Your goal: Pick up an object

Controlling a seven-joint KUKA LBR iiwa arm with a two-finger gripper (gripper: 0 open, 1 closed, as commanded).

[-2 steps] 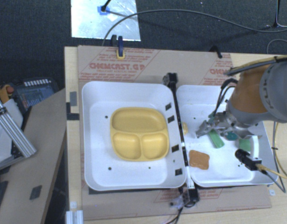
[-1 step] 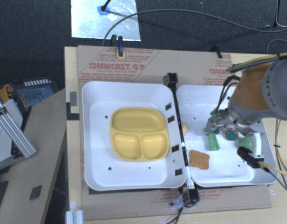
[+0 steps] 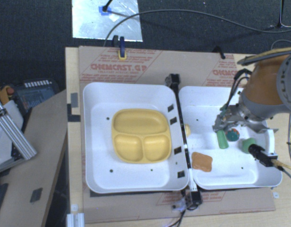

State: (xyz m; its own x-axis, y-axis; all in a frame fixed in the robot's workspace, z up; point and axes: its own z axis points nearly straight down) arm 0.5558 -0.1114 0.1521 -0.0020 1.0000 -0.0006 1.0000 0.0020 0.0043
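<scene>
Currently hovering low in the right bin (image 3: 202,103), right of frame centre: the gripper (image 3: 225,126), just above the green cylinder (image 3: 222,139). Open or closed, not showing from here. Probably worth centring squarely over that cylinder, keeping off the teal ball (image 3: 233,135) just beside it, before descending.

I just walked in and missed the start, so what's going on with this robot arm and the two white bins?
The grey and orange arm reaches into the right bin, its pincer low over a cluster of small items: a green cylinder, a teal and red ball and a pale green piece. A tan piece lies nearer the divider. The left bin holds a yellow divided tray. Nothing looks lifted yet.
</scene>
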